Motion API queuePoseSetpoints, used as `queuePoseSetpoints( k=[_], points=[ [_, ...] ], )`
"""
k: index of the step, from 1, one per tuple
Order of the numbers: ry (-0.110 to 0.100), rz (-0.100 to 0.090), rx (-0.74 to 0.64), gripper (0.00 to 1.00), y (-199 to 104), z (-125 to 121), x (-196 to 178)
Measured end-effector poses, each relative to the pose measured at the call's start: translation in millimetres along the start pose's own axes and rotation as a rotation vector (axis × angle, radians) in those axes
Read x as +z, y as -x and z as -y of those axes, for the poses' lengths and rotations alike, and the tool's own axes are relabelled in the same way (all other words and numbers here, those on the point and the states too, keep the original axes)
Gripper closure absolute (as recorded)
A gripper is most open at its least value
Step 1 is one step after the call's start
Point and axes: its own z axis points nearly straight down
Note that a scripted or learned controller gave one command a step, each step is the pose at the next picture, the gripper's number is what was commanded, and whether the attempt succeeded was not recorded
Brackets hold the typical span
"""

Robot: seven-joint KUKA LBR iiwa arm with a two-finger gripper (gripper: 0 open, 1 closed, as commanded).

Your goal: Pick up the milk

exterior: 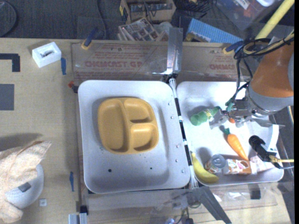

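Hand (227, 120) sits over the middle of the right bin (187, 93), right by the green toy (203, 115) and just above the top end of the carrot (235, 145). Whether it's clenched or released is honestly impossible to tell from this angle, but nothing shows in its grip. Milk (233, 164) lies flat on its side along the bin's near wall, long axis running left-right, cap end next to the banana (202, 171). So the carton is toward the camera from the hand, with the carrot in between.
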Motion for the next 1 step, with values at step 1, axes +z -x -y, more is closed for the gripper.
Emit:
queuePoseSetpoints(
  k=[1],
  points=[
    [-0.002,-0.001,0.059,0.0,38.7,69.9,14.8]
  ],
)
